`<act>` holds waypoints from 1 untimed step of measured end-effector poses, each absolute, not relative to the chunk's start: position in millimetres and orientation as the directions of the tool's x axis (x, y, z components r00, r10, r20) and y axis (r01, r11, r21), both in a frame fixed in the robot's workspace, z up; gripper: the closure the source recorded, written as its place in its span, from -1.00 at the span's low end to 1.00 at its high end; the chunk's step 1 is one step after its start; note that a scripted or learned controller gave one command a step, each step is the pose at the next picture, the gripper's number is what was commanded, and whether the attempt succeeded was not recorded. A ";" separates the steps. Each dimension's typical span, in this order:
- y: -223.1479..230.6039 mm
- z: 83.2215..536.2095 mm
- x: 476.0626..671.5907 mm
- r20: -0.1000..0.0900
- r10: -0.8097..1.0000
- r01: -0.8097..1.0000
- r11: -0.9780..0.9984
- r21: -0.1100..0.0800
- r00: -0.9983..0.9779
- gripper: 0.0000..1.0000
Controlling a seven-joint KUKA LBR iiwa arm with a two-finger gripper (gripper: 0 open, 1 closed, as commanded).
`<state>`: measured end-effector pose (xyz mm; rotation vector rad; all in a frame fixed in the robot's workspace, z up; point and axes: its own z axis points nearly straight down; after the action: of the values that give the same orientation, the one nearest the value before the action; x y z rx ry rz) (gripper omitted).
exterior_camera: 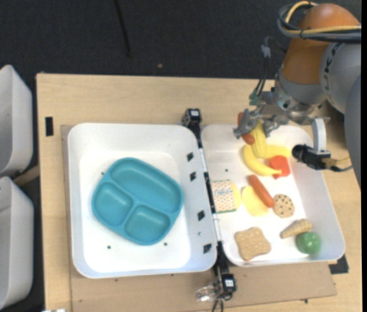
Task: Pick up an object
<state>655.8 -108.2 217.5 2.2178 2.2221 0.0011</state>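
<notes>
A: Two white bins sit side by side on the bench: the left bin point(79, 239) and the right bin point(329, 229). How many items does each contain?

B: Left bin: one teal divided plate point(138, 200) with three compartments. Right bin: nine items counted. One banana point(256, 158), one orange-red piece point(279, 166), one carrot-like stick point(260, 190), one pale yellow piece point(253, 204), one cookie point(283, 205), one patterned square packet point(223, 195), one slice of toast point(253, 243), one tan wedge point(296, 228) and one green ball point(308, 242).

A: Gripper position?

B: The gripper point(253, 127) sits over the far end of the right bin. The banana lies just below the fingers, nearest to them, its upper end at the tips. A small red piece point(248, 137) shows right at the fingers; contact cannot be confirmed.

A: Finger state?

B: It cannot be determined whether the fingers are spread or closed; nothing is visibly clamped between them.

A: Remaining items, relative to the fingers?

B: The orange-red piece is below and to the right, touching the banana. The carrot-like stick, pale yellow piece and cookie lie further below. The toast, wedge and ball are well apart, at the near end. The packet is below and to the left.
</notes>
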 end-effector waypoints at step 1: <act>-109.5 241.4 656.7 -0.001 1.000 1.000 0.003 0.002 -0.003 1.00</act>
<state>656.7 -109.5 241.4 2.2172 2.2232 0.0016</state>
